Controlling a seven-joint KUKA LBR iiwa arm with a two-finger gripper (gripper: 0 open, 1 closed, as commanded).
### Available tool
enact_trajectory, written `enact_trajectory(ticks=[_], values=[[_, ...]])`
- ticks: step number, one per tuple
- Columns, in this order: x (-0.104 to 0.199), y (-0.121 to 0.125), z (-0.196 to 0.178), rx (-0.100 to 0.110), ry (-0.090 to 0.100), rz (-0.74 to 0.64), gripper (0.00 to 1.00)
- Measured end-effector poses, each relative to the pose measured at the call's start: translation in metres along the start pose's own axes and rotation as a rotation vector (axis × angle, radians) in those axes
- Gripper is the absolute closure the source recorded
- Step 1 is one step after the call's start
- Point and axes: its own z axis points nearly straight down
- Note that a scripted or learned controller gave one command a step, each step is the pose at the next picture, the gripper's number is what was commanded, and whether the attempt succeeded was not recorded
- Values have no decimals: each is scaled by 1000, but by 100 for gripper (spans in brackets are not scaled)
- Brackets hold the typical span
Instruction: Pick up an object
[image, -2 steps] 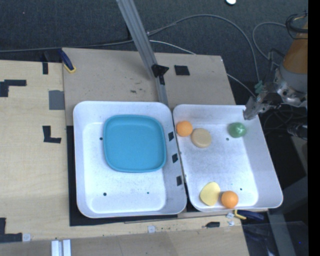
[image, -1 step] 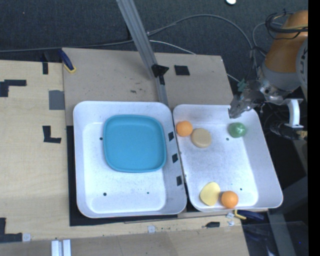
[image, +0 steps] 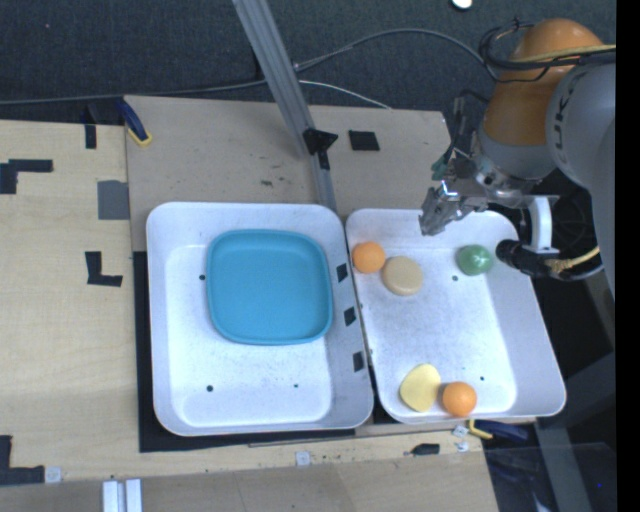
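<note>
Two shallow white bins sat side by side on the bench. The left bin (image: 170, 330) held a blue plate (image: 268, 285), square with rounded corners, lying flat toward the far part of the bin floor. The right bin (image: 520, 340) held five small objects. At its far left, just beside the wall shared with the left bin, lay an orange ball (image: 368, 257); a tan disc (image: 403, 276) lay touching it or just beside it on the right, slightly nearer. A green object (image: 473, 260) rested close to the far right wall, well apart from the tan disc. At the near end of the bin a yellow piece (image: 420, 388) lay against a second orange ball (image: 459, 398), which sat just to its right, close to the near wall. The grey arm with its orange band (image: 535, 75) reached in from the far right, and the gripper (image: 437, 215) hung over the far edge of the right bin, between the tan disc and the green object but farther back than both. Nothing was seen between its fingers, and whether they stood wide or narrow could not be told from this slanted view. A grey metal post (image: 290, 90) ran from the far edge down to the gap between the bins.
</note>
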Motion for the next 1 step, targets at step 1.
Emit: enact_trajectory(ticks=[1], values=[[44,8,5,0,0,1,100]])
